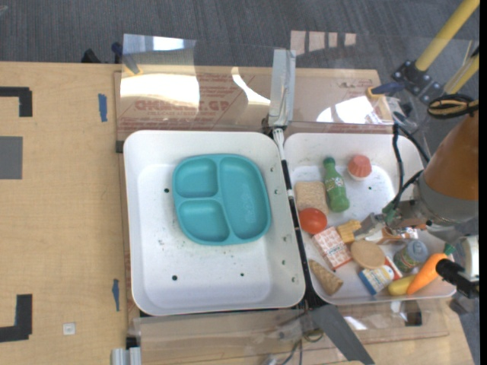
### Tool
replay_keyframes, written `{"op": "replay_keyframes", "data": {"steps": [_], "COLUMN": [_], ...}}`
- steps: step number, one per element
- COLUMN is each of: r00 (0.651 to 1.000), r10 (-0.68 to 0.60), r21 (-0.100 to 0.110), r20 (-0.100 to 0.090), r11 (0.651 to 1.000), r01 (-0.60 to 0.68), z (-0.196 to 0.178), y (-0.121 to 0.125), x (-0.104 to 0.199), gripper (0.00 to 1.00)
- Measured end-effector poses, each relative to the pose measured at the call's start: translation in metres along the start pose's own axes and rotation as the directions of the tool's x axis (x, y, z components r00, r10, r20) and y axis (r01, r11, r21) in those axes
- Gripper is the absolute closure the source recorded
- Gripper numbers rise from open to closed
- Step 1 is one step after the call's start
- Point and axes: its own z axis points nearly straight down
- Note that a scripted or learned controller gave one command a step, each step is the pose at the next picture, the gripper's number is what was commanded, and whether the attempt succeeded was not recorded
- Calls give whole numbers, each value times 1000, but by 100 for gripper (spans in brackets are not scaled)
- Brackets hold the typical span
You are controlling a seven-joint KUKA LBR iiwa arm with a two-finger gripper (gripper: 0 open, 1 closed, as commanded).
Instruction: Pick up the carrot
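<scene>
floor (228, 6): dark grey carpet | bench (53, 204): tan board, black tape marks | glare on clear panel (160, 90)

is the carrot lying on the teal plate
No, the carrot lies in the right bin near its lower right corner, while the teal plate sits in the left bin.

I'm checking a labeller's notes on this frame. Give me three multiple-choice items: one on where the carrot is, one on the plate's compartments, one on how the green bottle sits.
1. The carrot lies in:
A. the right bin's near right corner
B. the left bin
C. the teal plate

2. The teal plate has how many compartments?
A. two
B. three
C. five

3. The green bottle is:
A. lying in the right bin
B. on the plate
C. outside both bins

Answers: 1 A, orange tip by the rim; 2 B, three hollows; 3 A, flat on the floor.
</scene>
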Motion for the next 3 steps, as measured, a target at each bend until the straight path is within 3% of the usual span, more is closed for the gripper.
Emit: {"op": "replay_keyframes", "data": {"steps": [1, 2, 3], "r00": [981, 940, 886], "r10": [194, 340, 463], "r21": [-29, -64, -70], "r20": [22, 18, 8], "r11": [981, 939, 884], "r01": [-193, -338, -462], "z": [15, 16, 16], "y": [18, 11, 14], "x": [33, 39, 40], "gripper": [0, 0, 0]}}
